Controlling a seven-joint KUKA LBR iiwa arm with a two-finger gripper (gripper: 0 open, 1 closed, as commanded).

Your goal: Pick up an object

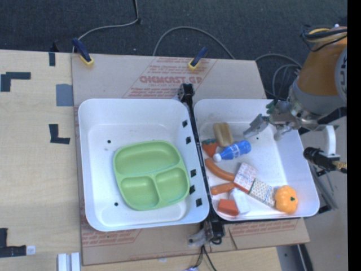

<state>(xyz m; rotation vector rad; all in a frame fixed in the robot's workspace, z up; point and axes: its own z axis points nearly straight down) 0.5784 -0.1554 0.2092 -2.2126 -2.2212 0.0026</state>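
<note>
Camera view from above the bench shows my gripper (269,127) hanging over the upper right part of the right bin (293,157), with my grey arm and its orange band (321,66) reaching in from three o'clock. My two fingers are spread apart with nothing between them; one finger (255,126) points toward nine o'clock, the other sits near the bin's far rim.

Things I could pick lie at the bin's left side and near edge. A tan sponge-like block (223,133) sits at about nine o'clock from my fingertips, near but apart from them. Just below it lies a blue and white bottle (233,150) on its side. An orange carrot-like stick (218,170) lies at seven o'clock from the bottle. Two small patterned boxes (252,184) rest toward the near edge, and an orange toy pumpkin (285,199) sits beside them at the bin's five o'clock corner. A red and white piece (229,206) lies against the near wall.

Left bin (96,151) holds a green divided plate (151,174).
</note>
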